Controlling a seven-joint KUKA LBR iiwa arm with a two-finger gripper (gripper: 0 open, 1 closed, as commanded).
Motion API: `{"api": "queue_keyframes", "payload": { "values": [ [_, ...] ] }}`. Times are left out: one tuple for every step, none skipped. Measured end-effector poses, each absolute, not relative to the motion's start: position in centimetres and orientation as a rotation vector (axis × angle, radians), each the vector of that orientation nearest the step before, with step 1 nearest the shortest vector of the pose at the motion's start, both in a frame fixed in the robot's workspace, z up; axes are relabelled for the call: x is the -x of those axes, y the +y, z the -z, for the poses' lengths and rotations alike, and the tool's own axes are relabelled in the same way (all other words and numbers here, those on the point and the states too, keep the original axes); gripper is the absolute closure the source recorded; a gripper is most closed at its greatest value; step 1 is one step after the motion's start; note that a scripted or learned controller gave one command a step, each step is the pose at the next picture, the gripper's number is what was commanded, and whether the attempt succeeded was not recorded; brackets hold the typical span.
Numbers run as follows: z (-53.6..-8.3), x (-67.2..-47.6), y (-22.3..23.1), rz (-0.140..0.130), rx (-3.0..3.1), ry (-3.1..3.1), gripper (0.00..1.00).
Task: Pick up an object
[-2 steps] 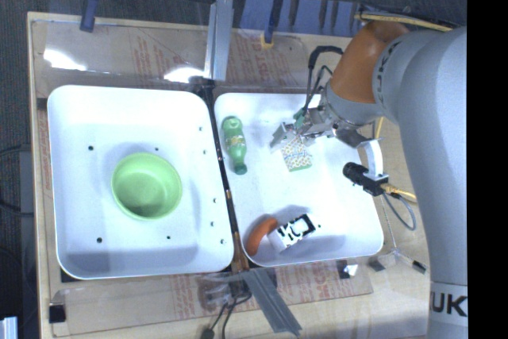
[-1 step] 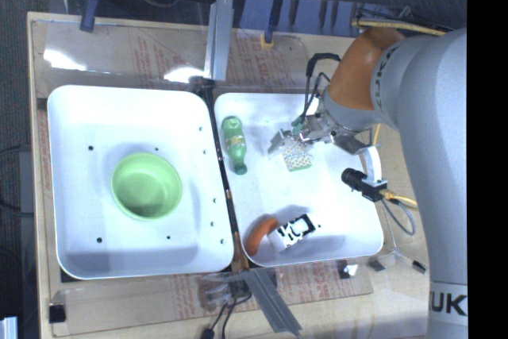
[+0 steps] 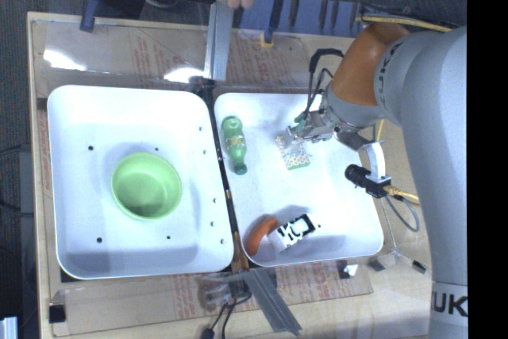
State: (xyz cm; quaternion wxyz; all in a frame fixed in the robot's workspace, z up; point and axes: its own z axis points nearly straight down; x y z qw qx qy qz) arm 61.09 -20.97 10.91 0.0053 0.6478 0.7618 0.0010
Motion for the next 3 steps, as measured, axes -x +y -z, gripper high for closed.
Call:
{"api": "queue_keyframes", "payload": {
  "values": [
    [-10.9,-61.1,-21.0,-0.003,-2.028,2.385,0.00],
    [-11.9,-61.1,-21.0,-0.002,-2.025,2.389,1.00],
    [-20.8,-61.5,-16.6,0.001,-1.929,2.481,1.00]
  ]
}}
